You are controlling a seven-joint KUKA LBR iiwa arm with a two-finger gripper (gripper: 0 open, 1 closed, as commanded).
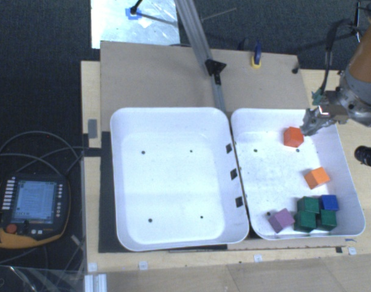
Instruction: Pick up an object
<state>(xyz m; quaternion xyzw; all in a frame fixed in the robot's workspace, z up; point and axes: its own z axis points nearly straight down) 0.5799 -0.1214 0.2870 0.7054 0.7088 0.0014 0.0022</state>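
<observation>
In the right bin (pixel 258 132) a red-orange block (pixel 293 137) lies near the back. My gripper (pixel 311 125) hangs just to the right of it, low over the bin, its tip close to the block's upper right corner. An orange block (pixel 317 177) rests further forward. At the front right corner sit two green blocks (pixel 307 213), a blue block (pixel 329 202) and a purple block (pixel 281 219).
The left bin (pixel 131 126) stands beside the right one, joined by black clips (pixel 233 173). A slanted metal pole (pixel 197 29) crosses behind the bins. A teach pendant (pixel 31 208) lies at the far left of the bench.
</observation>
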